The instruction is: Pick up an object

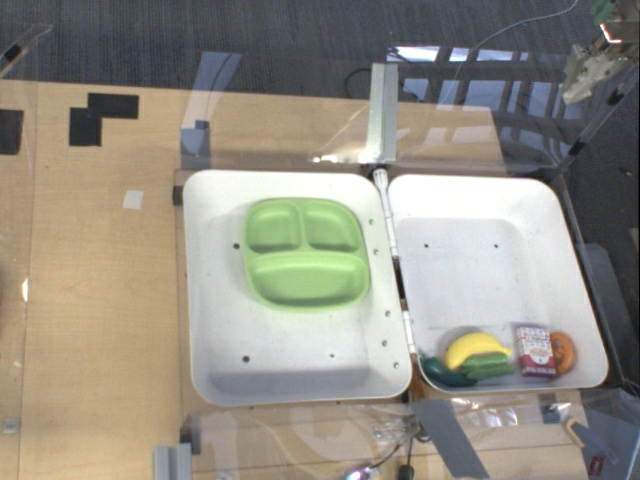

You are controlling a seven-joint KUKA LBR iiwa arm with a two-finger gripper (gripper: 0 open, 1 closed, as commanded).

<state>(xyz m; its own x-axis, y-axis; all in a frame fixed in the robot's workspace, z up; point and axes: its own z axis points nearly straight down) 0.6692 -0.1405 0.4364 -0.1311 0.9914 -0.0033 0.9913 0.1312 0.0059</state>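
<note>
Along the near wall of the right bin [480,233] lie several small items. A yellow banana [476,347] rests against a dark green cucumber-like vegetable [466,370]. To their right stands a small red and white carton [535,351], and an orange round piece [564,352] sits just behind it near the bin's right corner. The left bin [215,288] holds a green divided plate [304,252] with three compartments, lying flat near its middle.
A metal post [384,113] rises behind the seam between the two bins. Clear panels and a frame [480,78] stand behind the right bin. The wooden bench [90,298] stretches to the left.
</note>
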